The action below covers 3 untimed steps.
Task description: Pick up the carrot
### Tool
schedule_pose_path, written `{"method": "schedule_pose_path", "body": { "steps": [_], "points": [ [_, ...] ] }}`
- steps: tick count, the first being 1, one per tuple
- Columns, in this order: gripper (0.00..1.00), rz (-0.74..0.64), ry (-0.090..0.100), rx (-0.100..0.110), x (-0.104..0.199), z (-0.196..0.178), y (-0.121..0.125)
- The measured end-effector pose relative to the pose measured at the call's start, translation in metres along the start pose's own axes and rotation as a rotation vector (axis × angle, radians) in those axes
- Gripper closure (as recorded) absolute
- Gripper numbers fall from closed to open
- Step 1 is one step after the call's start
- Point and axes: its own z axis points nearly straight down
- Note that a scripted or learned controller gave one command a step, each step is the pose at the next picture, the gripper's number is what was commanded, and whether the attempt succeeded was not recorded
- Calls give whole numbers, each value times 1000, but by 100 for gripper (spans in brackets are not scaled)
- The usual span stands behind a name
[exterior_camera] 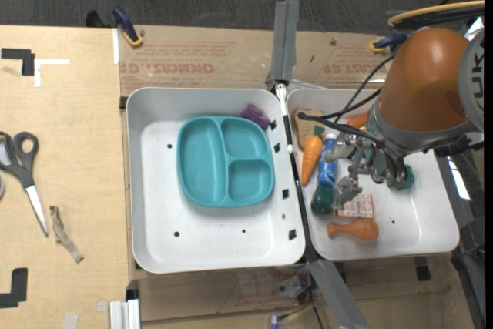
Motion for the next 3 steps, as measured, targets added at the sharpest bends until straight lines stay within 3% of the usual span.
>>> {"method": "schedule_pose_path", "body": {
  "steps": [1, 2, 3],
  "points": [
    [0, 655, 2, 3, -61, 1, 11],
    [0, 688, 1, 2, -85, 1, 24],
    [0, 793, 4, 4, -55, 2, 37]
  ]
}}
